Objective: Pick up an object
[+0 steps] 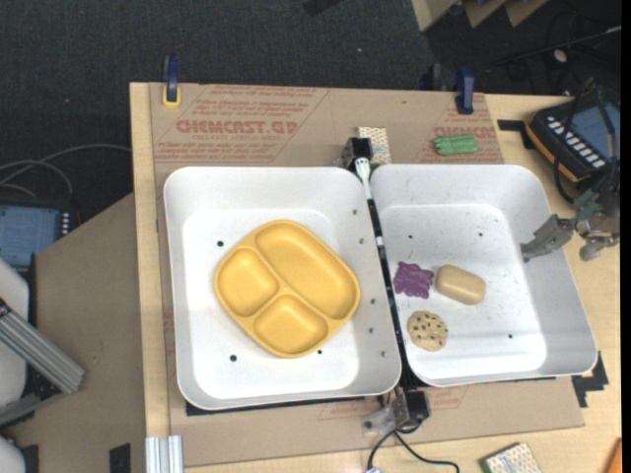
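Gripper point(564, 235) at the right bin's point(493, 190) right rim, fingers apart and holding nothing, with tan bread roll point(460, 285), purple piece point(413, 280) and cookie point(427, 330) lying leftward, yellow divided tray point(286, 287) in the left bin point(197, 264).

Divided tray point(286, 287) in left bin point(187, 264); cookie point(427, 330) in right bin point(552, 304).

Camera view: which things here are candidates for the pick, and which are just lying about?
Candidates for the pick:
purple toy
tan oval block
cookie
yellow divided plate

Lying about:
green object on the board behind the bins
blue clamps
handheld controller

The tool is at the right bin's edge.
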Robot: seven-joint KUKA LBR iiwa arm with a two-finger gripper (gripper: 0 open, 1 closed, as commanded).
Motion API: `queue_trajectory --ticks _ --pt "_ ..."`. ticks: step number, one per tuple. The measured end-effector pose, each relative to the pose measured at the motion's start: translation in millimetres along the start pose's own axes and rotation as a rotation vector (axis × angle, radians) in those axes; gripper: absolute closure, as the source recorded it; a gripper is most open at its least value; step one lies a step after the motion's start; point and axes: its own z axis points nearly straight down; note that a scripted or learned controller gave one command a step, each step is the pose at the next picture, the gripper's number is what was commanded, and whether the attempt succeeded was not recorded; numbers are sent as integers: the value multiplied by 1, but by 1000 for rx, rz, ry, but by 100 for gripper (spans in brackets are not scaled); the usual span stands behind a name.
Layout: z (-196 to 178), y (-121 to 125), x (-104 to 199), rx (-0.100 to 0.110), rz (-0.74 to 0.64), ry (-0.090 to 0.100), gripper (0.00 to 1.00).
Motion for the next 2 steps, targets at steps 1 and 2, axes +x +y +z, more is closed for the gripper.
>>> queue_trajectory --ticks 1,2 --pt "122 51 27 7 -4 4 0" --pt "202 82 25 4 -3 2 0"
